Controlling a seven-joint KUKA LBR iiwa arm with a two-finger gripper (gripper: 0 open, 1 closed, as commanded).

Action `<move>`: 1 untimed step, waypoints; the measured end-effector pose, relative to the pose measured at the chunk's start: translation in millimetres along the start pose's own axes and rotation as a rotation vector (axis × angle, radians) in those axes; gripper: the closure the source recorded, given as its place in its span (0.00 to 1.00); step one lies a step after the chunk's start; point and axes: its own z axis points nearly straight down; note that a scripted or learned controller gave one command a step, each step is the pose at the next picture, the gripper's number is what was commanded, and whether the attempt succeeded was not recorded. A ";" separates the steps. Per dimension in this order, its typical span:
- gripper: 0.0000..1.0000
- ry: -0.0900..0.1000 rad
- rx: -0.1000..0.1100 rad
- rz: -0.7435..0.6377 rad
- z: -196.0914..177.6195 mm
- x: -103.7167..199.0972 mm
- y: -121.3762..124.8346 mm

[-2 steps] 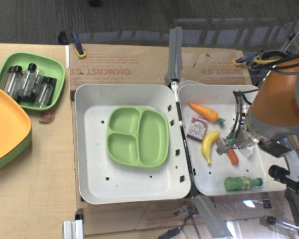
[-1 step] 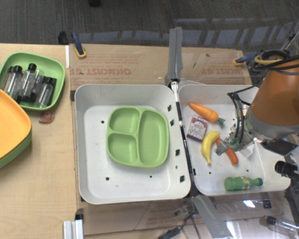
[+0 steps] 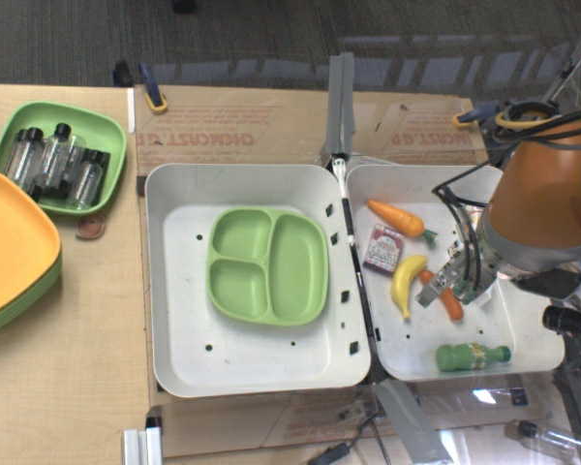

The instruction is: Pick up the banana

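Banana (image 3: 406, 282): right bin (image 3: 537, 356), centre-right of frame, beside pink packet (image 3: 383, 249).
Long axis: near vertical, tilted.
Gripper (image 3: 443, 291): just right of banana, above small carrot (image 3: 443, 296).
Finger state: cannot tell.
Required offset: leftward.

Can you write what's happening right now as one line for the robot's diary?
task: pick up banana | banana: lying in right bin, beside carrot and packet | gripper: low, just right of banana | grasp: not seen
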 end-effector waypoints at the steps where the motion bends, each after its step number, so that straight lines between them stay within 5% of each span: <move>1: 1.00 -0.004 -0.002 -0.197 -1.8 -65.5 -52.7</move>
